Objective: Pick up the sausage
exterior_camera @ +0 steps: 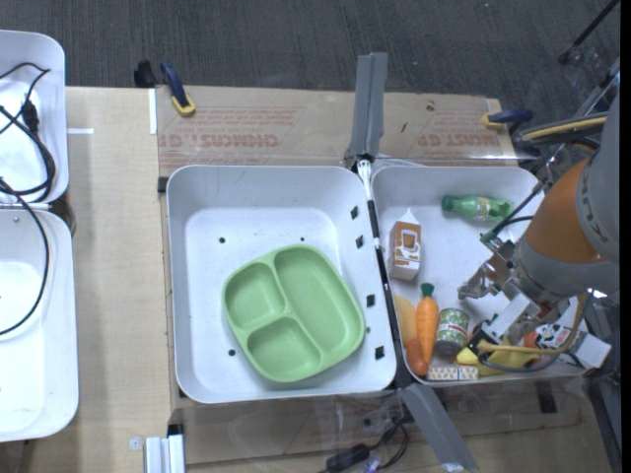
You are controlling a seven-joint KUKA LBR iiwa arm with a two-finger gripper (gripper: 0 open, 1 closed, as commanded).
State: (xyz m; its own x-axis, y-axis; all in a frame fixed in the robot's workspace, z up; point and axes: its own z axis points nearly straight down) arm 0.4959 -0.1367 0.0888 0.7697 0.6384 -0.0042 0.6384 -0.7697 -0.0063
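Pale wood worktop [108, 264], dark carpet [246, 18] beyond. Left bin [187, 264] holds a green tray [293, 313]. Pincer [488, 282] sits low in the cluttered right bin [444, 180], its grip unreadable; which item is the sausage, I cannot tell.

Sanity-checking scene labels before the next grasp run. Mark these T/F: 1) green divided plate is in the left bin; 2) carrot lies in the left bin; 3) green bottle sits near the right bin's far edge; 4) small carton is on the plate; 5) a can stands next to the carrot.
1) True. The green divided plate lies in the left bin.
2) False. The carrot lies in the right bin, near its left wall.
3) True. The green bottle lies near that bin's far edge.
4) False. The small carton is in the right bin, off the plate.
5) True. The can stands just right of the carrot.
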